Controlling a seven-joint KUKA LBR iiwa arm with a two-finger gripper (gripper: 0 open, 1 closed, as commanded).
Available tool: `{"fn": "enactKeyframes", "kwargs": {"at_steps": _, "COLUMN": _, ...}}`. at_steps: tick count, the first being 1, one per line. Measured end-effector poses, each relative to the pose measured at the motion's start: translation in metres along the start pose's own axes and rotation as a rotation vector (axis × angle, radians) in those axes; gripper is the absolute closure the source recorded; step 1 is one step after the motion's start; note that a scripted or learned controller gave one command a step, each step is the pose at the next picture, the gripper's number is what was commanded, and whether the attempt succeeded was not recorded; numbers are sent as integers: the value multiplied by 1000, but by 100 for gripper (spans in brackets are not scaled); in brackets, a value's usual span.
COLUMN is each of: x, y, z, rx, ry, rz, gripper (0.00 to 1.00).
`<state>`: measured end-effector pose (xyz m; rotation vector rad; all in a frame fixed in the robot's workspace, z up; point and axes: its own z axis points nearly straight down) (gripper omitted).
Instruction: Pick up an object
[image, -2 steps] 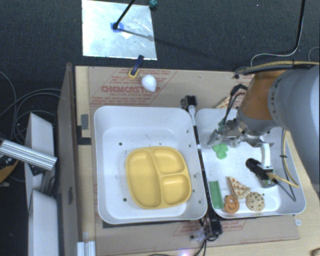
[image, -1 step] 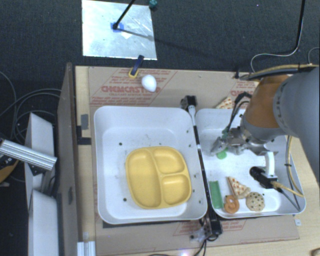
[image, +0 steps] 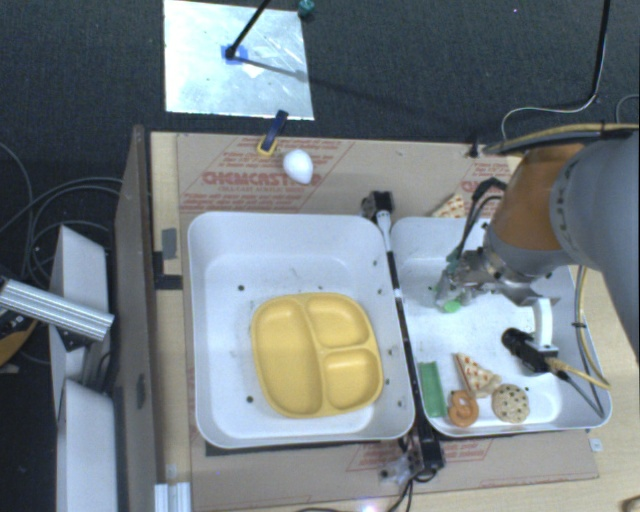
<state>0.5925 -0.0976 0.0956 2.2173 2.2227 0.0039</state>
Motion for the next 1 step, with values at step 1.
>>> {"fn": "enactKeyframes", "kwargs": {"at_steps": 1, "x": 69, "y": -29, "z": -94, "rx": -4, "ry": 3, "rz": -8, "gripper": 100}}
